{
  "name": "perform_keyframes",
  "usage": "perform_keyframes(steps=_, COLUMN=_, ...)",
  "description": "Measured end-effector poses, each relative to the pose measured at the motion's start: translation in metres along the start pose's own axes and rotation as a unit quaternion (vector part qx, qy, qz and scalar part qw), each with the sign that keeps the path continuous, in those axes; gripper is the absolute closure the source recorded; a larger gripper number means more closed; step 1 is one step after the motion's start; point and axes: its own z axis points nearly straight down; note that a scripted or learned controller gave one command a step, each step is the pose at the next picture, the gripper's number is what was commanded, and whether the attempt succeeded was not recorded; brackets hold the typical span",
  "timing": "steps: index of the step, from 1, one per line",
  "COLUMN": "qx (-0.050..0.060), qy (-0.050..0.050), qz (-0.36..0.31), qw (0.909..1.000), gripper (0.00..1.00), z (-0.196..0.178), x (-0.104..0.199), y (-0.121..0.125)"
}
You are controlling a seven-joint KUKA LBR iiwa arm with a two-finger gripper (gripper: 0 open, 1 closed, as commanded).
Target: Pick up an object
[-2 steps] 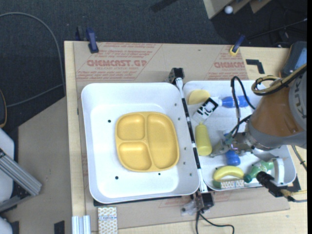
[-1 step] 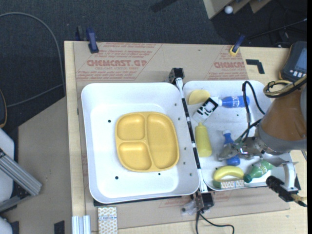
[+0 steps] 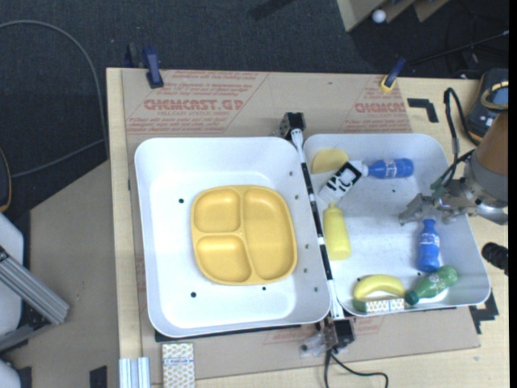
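The arm (image 3: 494,168) is a rounded grey body with an orange band above the wrist. Its end effector (image 3: 432,208) is pale grey metal, with thin splayed struts and dark cables looping behind it.

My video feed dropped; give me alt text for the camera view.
The grey arm's gripper hovers in the right white bin above an upright-lying blue plastic bottle, among a banana, green bottle and yellow bottle. The left white bin holds a yellow divided plate.
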Motion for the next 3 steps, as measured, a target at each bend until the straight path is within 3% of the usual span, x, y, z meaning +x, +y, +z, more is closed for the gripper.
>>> perform_keyframes(steps=1, qx=0.003, qy=0.004, qz=-0.001, qw=1.0, gripper=0.0, z=0.042, x=-0.002, y=-0.001)
perform_keyframes(steps=2, qx=0.002, qy=0.002, qz=-0.001, qw=1.0, gripper=0.0, z=0.041, x=0.032, y=-0.03)
perform_keyframes(steps=3, qx=0.001, qy=0.001, qz=0.0, qw=1.0, gripper=1.0, z=0.031, x=0.032, y=-0.029)
